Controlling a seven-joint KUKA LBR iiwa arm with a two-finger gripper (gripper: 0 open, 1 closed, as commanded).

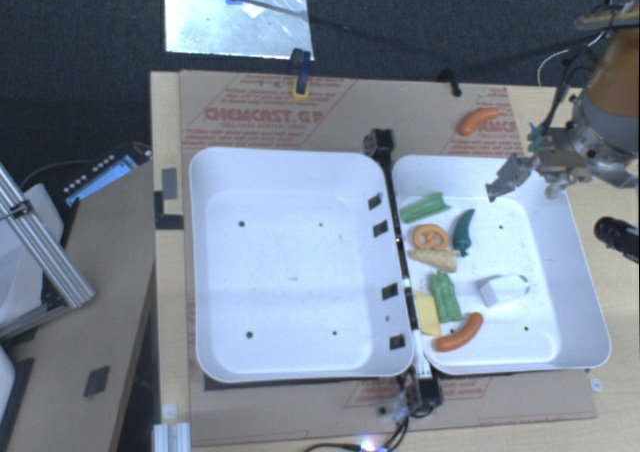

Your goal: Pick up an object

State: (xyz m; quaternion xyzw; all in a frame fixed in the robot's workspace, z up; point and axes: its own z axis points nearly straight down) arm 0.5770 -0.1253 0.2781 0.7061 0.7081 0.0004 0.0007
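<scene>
toy food clustered in right bin (560, 270), all below and to the left of claw: green bean pod (424, 207) nearest the bin's upper left, pretzel (430, 237) and dark teal pepper (464, 230) just under it, corn cob (434, 259) touching pretzel's lower edge, green cucumber (446, 297) lower still, yellow block (427, 315) beside the divider, sausage (458, 333) at the bottom, white block (502, 290) well below claw and apart from the rest. none of these touching claw.

claw (505, 182) hanging over upper part of right bin, tilted down-left, nothing seen between its tips. cannot tell whether clenched or released; too small and dark to resolve.

second sausage (478, 121) lying outside the bins on cardboard (260, 110), above and slightly left of claw.

left bin (290, 260) far to claw's left, white, side by side with right bin. yellow-and-blue clamp (299, 75) at cardboard's top edge, well up and left. foil sheet (238, 0) further up-left on dark floor.
</scene>
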